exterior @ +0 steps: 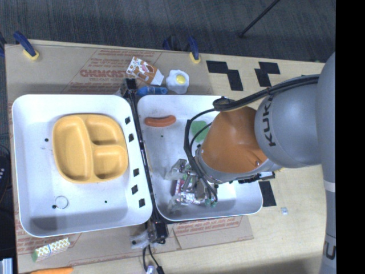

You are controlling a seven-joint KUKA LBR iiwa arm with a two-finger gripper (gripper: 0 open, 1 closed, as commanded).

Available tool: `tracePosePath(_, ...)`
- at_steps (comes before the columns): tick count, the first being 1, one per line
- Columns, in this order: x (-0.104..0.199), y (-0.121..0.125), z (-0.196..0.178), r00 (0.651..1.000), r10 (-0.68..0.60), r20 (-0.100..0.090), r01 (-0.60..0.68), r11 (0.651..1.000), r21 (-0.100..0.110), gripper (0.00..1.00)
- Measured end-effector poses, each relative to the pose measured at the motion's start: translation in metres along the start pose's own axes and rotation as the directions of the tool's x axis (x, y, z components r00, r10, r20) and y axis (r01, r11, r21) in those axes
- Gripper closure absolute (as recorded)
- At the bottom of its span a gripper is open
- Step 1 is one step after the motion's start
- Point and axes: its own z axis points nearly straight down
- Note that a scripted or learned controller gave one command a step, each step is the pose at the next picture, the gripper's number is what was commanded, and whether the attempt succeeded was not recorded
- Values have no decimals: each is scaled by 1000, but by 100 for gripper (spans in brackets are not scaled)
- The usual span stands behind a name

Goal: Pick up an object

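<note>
A: Arm's over the right shallow white plastic bin, why so low?

B: Judging by the pose, it's going down for a grab. The grey two-finger gripper sits at the bin's near end, just above the floor, with the grey arm with the orange wrist band bulking over it

A: Fingers apart or together?

B: Cannot tell, it's a clutter of metal and wires down there, nothing visibly between them. No held object I'd sign off on

A: So what's the candidate to pick?

B: The brown sausage-shaped toy lies flat at the far end of that bin, well apart from the gripper. A green flat item pokes out just beside the wrist, mostly hidden, can't say what it is. Whatever's right under the gripper is hidden too

A: Left bin?

B: The left shallow white plastic bin has a yellow moulded plastic tray with three compartments lying flat in the middle, compartments look bare. A small clear ring-like thing near the front left corner, too faint to name

A: Why's the stuff outside?

B: Probably just spares parked off the work area: a small printed carton, a blue item and a white-and-yellow egg-like toy behind the bins on the brown cardboard sheet
</note>
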Motion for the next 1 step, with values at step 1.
tracePosePath(1, 0, 0, 0, 1000, 2, 0, -2, 1000, 0, 0)
